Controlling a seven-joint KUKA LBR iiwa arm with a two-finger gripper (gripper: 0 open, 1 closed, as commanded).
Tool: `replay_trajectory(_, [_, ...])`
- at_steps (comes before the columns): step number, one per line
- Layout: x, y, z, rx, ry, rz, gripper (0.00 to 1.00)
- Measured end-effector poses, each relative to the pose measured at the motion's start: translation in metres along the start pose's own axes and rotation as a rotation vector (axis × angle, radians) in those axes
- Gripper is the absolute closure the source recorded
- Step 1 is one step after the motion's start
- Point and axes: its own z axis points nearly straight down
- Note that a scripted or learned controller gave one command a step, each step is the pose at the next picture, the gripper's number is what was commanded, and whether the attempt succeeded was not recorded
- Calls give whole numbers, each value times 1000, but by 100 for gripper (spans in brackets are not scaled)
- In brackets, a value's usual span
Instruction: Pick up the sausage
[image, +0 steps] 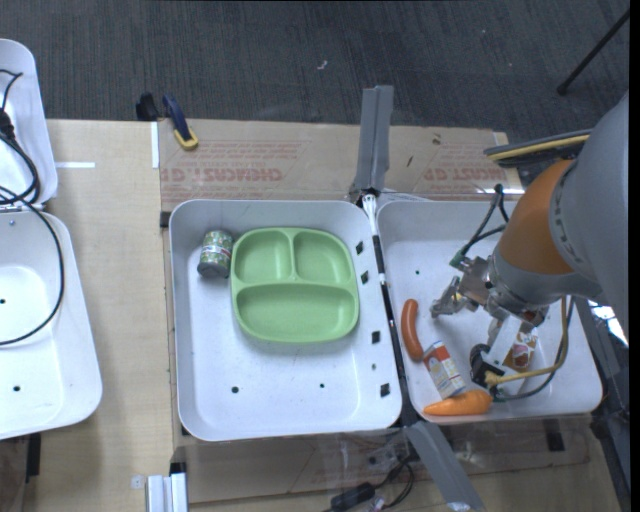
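Observation:
The sausage (411, 329), reddish-orange and slightly curved, lies lengthwise on the floor of the right bin (425, 235), close to its left wall. My gripper (446, 301) hangs low over the same bin, a little right of and above the sausage's upper end, and apart from it. Nothing shows between its tips. The grey arm with its orange band reaches in from the right and covers the bin's right side.
A small red-labelled bottle (443, 368) lies just right of the sausage's lower end. An orange carrot (458, 403) rests at the bin's front edge. Another small bottle (520, 350) sits under the wrist. The left bin (270, 395) holds a green divided plate (295, 285) and a small can (214, 252).

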Motion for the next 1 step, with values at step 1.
replay_trajectory(1, [1, -15, -100, -2, 0, -32, 0])
